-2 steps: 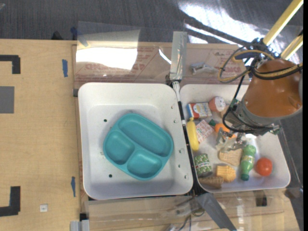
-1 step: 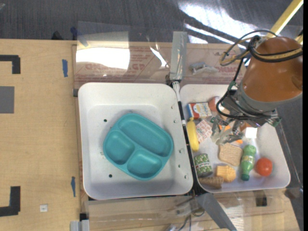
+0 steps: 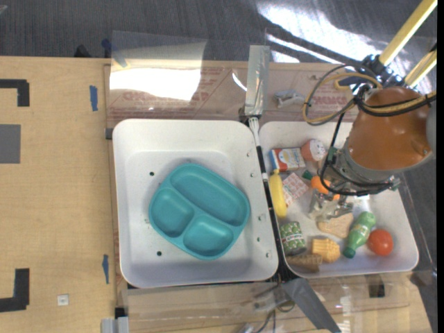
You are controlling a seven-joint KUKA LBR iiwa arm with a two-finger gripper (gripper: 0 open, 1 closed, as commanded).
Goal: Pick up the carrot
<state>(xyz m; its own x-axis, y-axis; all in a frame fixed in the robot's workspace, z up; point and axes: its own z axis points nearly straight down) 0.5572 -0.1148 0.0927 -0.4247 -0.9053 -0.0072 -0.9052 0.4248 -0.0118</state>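
Observation:
The carrot (image 3: 318, 183) shows as a small orange piece with a green tip in the right bin (image 3: 406, 217). It lies left of centre and is partly covered by the arm's wrist. My gripper (image 3: 325, 202) hangs low over the bin's middle, just below and right of the carrot, above a tan bread slice (image 3: 335, 225). The orange-banded wrist (image 3: 386, 136) hides what lies behind it. Nothing can be made out in the gripper's grasp.
The right bin also holds a yellow banana (image 3: 278, 194), a red-and-white carton (image 3: 286, 159), a pea packet (image 3: 292, 234), a corn cob (image 3: 322, 249), a green bottle (image 3: 359, 231) and a red tomato (image 3: 380, 242). A teal divided plate (image 3: 200, 210) sits in the left bin (image 3: 132, 186).

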